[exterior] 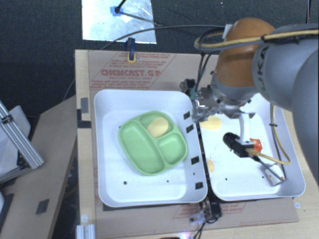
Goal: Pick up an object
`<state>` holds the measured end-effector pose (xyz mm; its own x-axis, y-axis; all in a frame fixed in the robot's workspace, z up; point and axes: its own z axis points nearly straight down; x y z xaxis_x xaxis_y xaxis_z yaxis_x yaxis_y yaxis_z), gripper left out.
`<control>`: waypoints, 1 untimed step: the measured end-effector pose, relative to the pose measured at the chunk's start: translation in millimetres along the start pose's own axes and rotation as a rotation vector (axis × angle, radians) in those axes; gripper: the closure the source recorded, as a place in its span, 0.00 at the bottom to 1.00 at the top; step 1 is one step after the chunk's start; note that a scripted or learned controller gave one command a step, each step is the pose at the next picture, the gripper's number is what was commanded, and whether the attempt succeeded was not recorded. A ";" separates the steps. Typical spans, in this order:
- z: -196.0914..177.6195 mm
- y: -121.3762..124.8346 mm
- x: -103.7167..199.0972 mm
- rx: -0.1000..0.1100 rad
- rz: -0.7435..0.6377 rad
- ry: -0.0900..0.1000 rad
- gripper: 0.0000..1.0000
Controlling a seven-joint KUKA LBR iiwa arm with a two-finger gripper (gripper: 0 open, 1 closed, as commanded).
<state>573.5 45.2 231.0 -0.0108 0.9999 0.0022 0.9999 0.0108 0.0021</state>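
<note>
Gripper hangs at centre frame; whether it is apart or together cannot be told. Just right of it, a pale yellow piece lies in the right bin, beside the dividing wall. Descending there risks striking that wall and missing.

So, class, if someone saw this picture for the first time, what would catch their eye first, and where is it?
The green divided plate in the left bin stands out most, with a yellow lump in its upper compartment. Next comes the grey arm with its orange band, reaching in from the right over the right bin, where a pale yellow piece lies near the left wall.
</note>
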 end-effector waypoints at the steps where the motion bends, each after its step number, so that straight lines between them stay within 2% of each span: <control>1: 11.2 -4.1 58.8 0.002 0.000 0.000 1.00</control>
